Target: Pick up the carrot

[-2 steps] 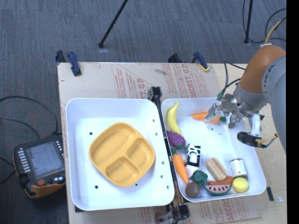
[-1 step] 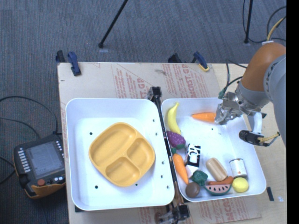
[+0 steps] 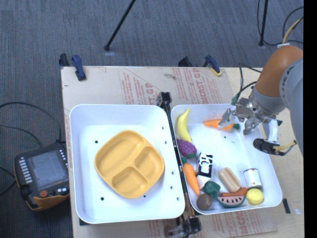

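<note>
An orange carrot (image 3: 216, 124) lies at the back of the right bin (image 3: 275, 178), its pointed tip to the left. Its thick end reaches under my gripper (image 3: 237, 122), which hangs low over it. The fingers (image 3: 228, 117) stand apart on either side of that end, so the gripper is open and not closed on the carrot. A second orange carrot-like piece (image 3: 191, 178) lies along the bin's left wall, nearer the front, well away from the gripper.
The right bin also holds a banana (image 3: 183, 125), purple grapes (image 3: 186, 147), a black-and-white box (image 3: 205, 164), a bread roll (image 3: 229, 179), a can (image 3: 252, 176), a lemon (image 3: 255, 196) and a watermelon slice (image 3: 232, 201). A yellow divided plate (image 3: 130, 163) sits in the left bin (image 3: 79, 133).
</note>
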You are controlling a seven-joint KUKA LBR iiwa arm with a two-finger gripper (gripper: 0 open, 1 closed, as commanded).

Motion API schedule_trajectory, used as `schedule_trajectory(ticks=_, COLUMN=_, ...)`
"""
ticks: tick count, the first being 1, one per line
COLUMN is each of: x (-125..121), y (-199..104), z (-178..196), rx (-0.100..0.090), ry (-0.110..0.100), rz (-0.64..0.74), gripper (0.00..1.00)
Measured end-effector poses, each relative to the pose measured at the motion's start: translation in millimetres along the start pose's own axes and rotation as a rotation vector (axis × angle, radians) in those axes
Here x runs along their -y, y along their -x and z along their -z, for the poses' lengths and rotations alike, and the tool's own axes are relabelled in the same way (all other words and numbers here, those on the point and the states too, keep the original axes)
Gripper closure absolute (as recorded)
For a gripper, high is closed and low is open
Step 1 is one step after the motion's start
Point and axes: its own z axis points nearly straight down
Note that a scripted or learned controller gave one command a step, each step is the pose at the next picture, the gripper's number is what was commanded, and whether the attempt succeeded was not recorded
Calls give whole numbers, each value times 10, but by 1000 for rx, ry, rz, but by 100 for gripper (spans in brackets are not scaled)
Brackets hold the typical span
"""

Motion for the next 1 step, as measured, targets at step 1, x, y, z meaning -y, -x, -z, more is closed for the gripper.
schedule_trajectory(ticks=1, x=36, y=-18, z=-211, rx=-4, ry=-4, rz=-233, gripper=0)
